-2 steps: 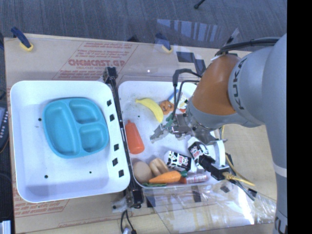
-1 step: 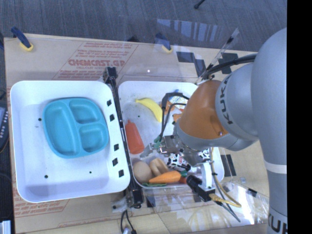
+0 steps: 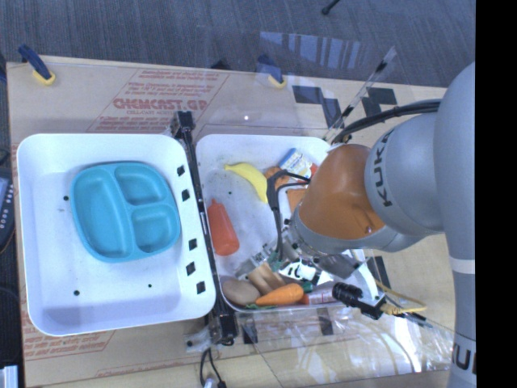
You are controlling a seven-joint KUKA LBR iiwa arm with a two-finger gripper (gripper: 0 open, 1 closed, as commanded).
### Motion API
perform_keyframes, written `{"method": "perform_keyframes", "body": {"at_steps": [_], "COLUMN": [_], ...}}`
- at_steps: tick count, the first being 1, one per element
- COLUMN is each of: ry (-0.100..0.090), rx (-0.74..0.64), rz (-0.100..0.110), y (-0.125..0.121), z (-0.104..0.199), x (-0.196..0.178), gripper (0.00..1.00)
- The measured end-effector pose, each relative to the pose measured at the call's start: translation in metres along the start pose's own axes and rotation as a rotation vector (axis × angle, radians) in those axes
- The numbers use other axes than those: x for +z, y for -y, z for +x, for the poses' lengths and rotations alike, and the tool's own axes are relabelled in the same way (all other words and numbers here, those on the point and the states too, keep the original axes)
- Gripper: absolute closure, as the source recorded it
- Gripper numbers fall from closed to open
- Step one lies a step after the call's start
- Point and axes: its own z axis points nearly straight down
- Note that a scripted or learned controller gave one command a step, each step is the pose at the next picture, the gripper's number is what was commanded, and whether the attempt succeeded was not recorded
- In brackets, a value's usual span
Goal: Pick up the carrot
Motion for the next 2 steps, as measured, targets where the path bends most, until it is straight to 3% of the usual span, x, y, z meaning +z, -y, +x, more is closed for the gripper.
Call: {"method": "perform_keyframes", "body": {"at_steps": [1, 2], "ry": [-0.002, -0.005], "rx": [-0.011, 0.435], "rz": [0.003, 0.005], "y": [-0.001, -0.04], "z": [0.0, 0.074], "x": [-0.009, -0.099], "gripper": [1.0, 1.0]}}
